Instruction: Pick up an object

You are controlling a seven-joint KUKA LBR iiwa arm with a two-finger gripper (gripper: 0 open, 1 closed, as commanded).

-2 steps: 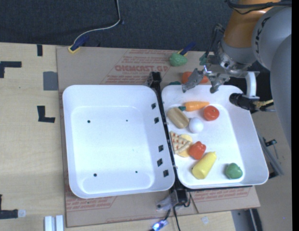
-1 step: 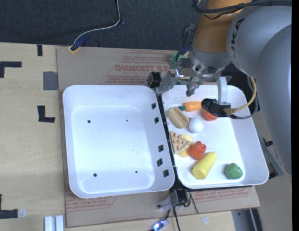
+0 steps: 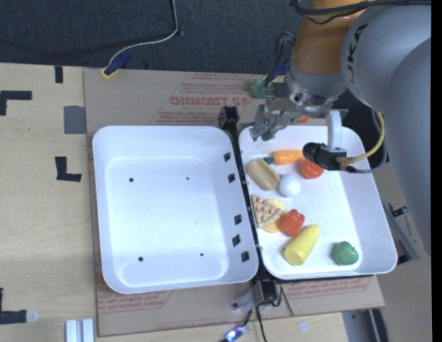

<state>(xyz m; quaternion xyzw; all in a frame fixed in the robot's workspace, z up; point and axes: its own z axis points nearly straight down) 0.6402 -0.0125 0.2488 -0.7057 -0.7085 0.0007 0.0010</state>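
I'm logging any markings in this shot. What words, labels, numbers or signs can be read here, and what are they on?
"CHEMCAST G.P.", roughly, in red, printed upside down on the brown cardboard sheet under the bins; the last letters are unclear.
Smaller red print below it on the same sheet: too blurred to read.
Dark lettering on the grey arm: cut off, unreadable.

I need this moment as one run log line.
end effector: over right bin far edge | grasp: none seen | nearest: carrot | left bin
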